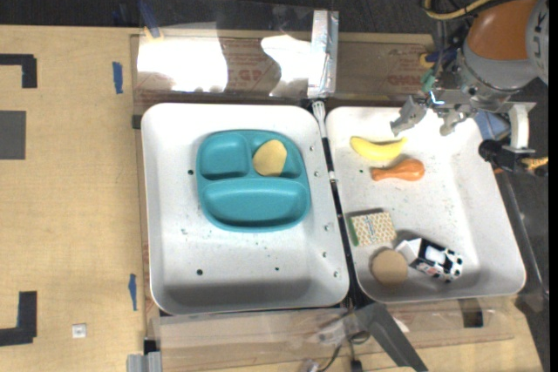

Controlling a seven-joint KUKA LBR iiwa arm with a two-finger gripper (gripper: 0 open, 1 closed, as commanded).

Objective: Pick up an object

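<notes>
From the camera view, the gripper [429, 111] hangs over the far edge of the right bin [488, 213], its jaws apart and clamped on nothing. Just left of it lies a yellow banana [377, 148], with an orange drumstick-shaped toy [398, 172] touching its near side. Nearer in the same bin sit a patterned card [372, 228], a brown round piece [389, 266] and a black-and-white toy [433, 260]; no writing on them can be read. The left bin [174, 248] carries a teal divided plate [251, 180] with 3 compartments, a yellow lump [269, 157] in its far right one. Faint red print on the cardboard [384, 70] beyond is too blurred to read.
</notes>
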